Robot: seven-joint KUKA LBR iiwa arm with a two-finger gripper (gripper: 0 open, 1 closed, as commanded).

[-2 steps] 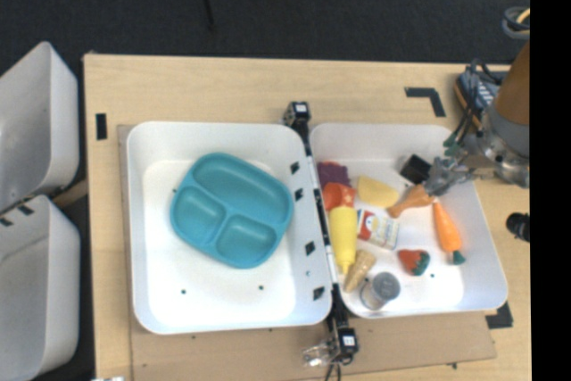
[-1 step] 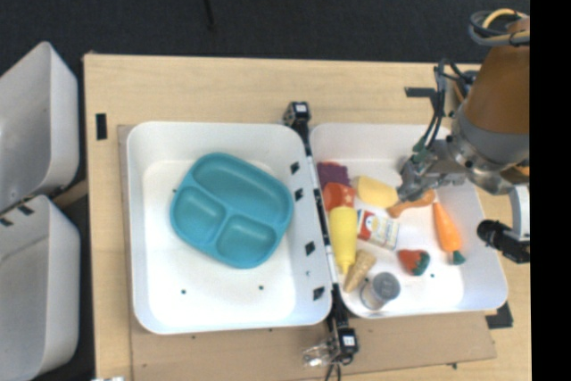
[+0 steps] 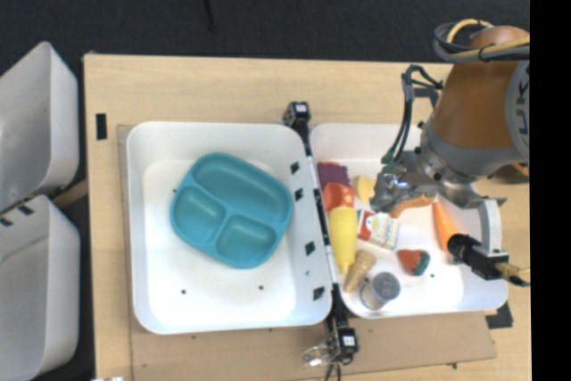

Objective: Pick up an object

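My gripper [image 3: 390, 192] hangs low over the middle of the right bin [image 3: 446, 299], below the grey arm with its orange band. Right beneath and beside it lie a small yellow piece [image 3: 366, 187], an orange piece [image 3: 411, 205] and a white packet with red print [image 3: 381, 229]. Left of these sit a purple item [image 3: 332, 171], a red item [image 3: 336, 194] and a long yellow item [image 3: 342, 232]. Nearer the front lie a tan cone [image 3: 359, 268], a grey round can [image 3: 384, 288], a red-and-green fruit piece [image 3: 413, 260] and an orange carrot [image 3: 443, 224].
The left bin [image 3: 152, 299] holds a blue divided plate [image 3: 232, 208] near its middle. A raised divider with black clips [image 3: 308, 219] separates the two bins. The wooden bench [image 3: 107, 94] surrounds both bins.
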